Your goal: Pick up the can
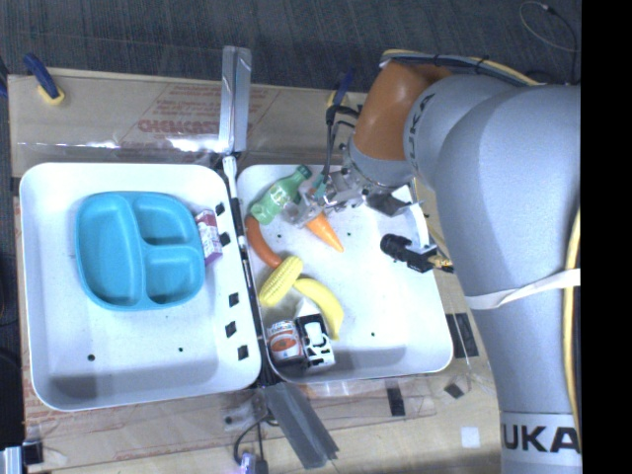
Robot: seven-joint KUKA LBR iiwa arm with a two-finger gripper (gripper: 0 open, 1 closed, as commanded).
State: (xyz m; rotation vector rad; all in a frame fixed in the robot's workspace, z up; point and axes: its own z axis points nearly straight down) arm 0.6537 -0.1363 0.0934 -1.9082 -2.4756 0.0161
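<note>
Your can (283, 341) sits at the right bin's (415, 349) near-left corner, beside the banana (324, 304). The gripper (326, 197) hovers far off by the green bottle (277, 197); its opening you cannot tell. Still approaching: you'd bring it down over the can.

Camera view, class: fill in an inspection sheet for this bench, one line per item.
Surface: two white bins side by side on a bench.
Job's things: can at the right bin's near left corner, beside a small black-and-white box.
Clutter: green bottle, carrot, corn cob, banana; blue divided tray in the left bin.
Grippers: gripper over the bottle and carrot, far from the can.
Cables: thin cable on the floor.
Surroundings: dark floor.
</note>
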